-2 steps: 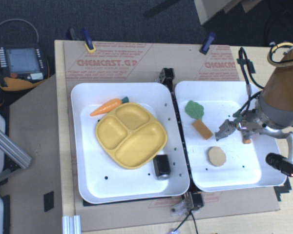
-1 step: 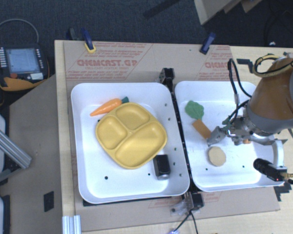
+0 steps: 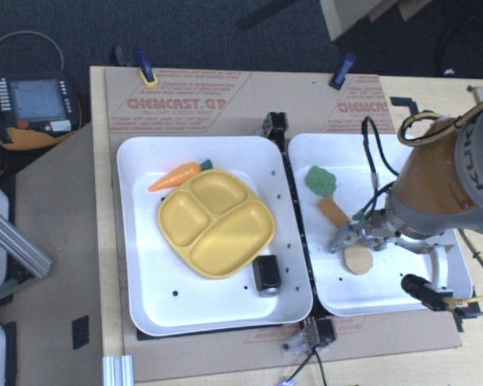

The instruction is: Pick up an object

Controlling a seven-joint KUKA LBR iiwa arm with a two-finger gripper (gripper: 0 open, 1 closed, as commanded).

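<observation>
Here, in the right bin (image 3: pixel 459 284), we see the gripper (image 3: pixel 348 238) low over the round tan piece (image 3: pixel 358 260), but we cannot tell whether it grips anything. To pick well, we would centre over that disc, clear of the brown stick (image 3: pixel 333 211) just beyond it. Counting outward: one disc, one stick, one green piece (image 3: pixel 321 181); in the left bin (image 3: pixel 137 240), one black block (image 3: pixel 266 273), one yellow tray (image 3: pixel 216 222), one carrot (image 3: pixel 174 176)

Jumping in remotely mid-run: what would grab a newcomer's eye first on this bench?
The yellow divided plate fills the middle of the left bin, with a toy carrot at its upper left edge. In the right bin, the gripper hangs low beside a tan round piece.
</observation>
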